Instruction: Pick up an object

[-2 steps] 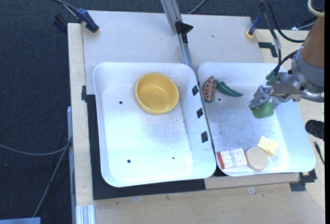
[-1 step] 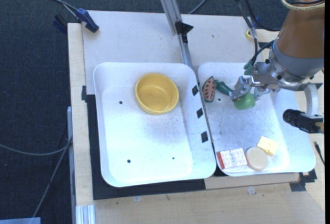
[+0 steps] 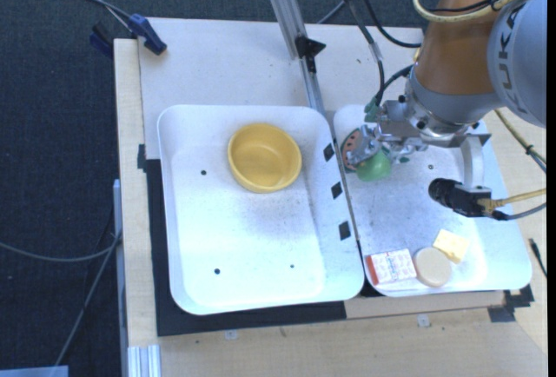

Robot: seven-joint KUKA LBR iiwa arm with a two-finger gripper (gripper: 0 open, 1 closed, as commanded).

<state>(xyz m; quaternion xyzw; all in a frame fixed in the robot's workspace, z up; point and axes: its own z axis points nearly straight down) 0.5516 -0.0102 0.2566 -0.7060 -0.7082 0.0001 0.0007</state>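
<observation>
- dark carpet is surrounding a pale bench (image 3: 217, 62) that is carrying two shallow white bins side by side, with cables trailing across the floor on the left.
- low in the far left corner of the right bin (image 3: 486, 275), the gripper (image 3: 380, 149) is hanging just above a small green object (image 3: 376, 166); whether it is released, clenched or grasping cannot be told, since the wrist is covering that part.
- the green object is sitting right under the tool, touching or nearly touching a brownish round item (image 3: 352, 144) beside it at the bin's wall.
- further out in the same bin, a red and white packet (image 3: 390, 266), a pale round disc (image 3: 433, 267) and a yellow block (image 3: 450, 244) are lying near the front edge, well apart from the tool.
- the left bin (image 3: 252, 280) is holding a yellow bowl (image 3: 264, 157) in its far half.
- judging risks: the two crowded items by the wall are probably leaving little room, so the green object may be squirting sideways, or the neighbour may be getting nudged instead; the bin wall may also be blocking a clean descent.
</observation>
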